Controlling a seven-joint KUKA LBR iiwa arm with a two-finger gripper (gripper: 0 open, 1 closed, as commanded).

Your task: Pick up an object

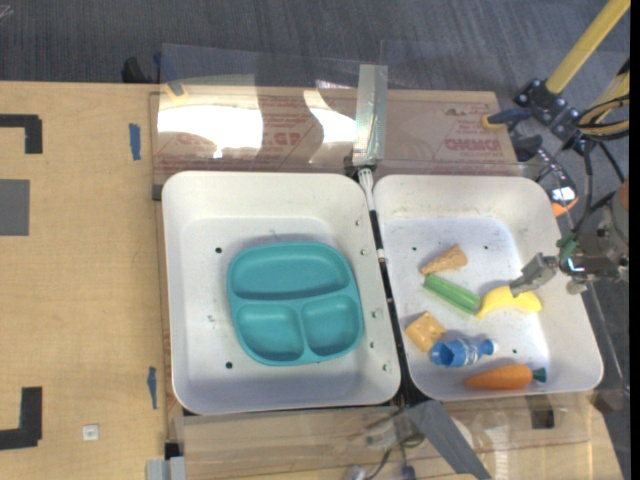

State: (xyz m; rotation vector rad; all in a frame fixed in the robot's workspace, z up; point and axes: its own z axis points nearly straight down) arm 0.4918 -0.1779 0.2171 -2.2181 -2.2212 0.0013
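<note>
My gripper [527, 278] reaches in from the right edge of the right bin [480, 203], and its tip rests against the top of a yellow toy [508, 303]. To the left of the yellow toy lies a green stick [450, 293], with a tan wedge [443, 260] above it. Along the front of the bin sit a small orange-yellow block [424, 328], a blue bottle [462, 351] and an orange carrot [500, 376].
The left bin [190, 218] holds a teal divided plate [293, 301]. A metal divider [369, 118] stands behind the two bins. Cables and a yellow bar [590, 38] crowd the upper right, beside the arm.
</note>
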